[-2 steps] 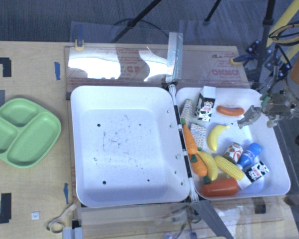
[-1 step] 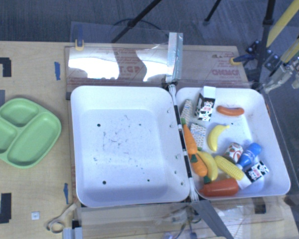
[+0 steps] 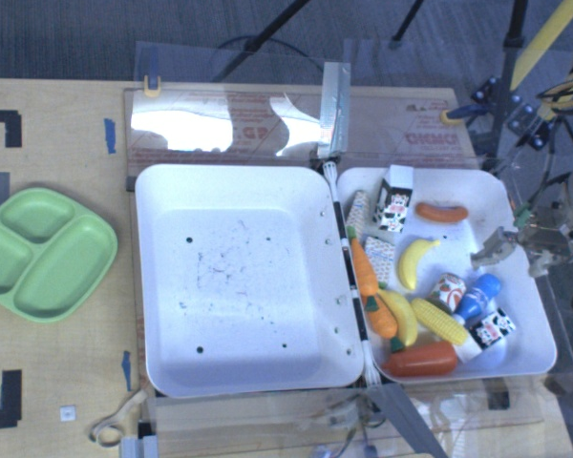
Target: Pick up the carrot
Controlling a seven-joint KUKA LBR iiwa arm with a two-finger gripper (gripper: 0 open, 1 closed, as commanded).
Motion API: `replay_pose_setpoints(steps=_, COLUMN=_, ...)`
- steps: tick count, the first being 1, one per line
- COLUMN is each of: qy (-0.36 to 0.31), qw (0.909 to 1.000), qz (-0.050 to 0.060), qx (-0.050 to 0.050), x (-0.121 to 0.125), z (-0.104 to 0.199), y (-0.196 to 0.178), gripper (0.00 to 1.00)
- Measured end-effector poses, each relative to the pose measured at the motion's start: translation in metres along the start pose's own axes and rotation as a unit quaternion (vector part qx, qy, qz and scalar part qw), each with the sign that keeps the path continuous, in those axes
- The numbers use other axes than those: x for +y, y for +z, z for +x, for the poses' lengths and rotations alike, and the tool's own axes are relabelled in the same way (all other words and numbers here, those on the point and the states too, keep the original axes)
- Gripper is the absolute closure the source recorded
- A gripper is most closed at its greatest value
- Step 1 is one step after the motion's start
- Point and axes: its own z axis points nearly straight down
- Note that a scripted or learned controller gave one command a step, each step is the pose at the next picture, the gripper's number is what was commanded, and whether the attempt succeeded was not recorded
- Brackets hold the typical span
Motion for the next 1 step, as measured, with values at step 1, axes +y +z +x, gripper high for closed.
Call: replay_pose_setpoints(steps=1, qy=0.004, qw=1.0, qz=-0.001, qx=0.001, x=-0.0269, z=0.0189, y=0.106, gripper=0.0)
